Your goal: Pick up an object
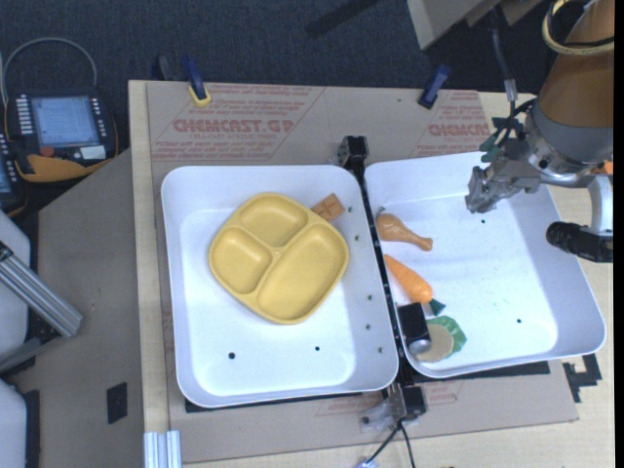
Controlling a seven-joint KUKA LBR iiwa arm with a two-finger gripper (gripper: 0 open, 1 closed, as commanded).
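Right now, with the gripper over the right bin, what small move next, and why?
Probably shift the gripper toward the bin's left wall: the chicken drumstick toy and carrot toy lie there, apart from it.

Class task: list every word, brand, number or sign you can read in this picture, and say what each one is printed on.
"CHEMCAST GP": red print on the brown board under the bins, left.
Same red print, right part of the board, partly cut off; its smaller lines are too blurred to read.
Handheld screen unit: display too small to read.
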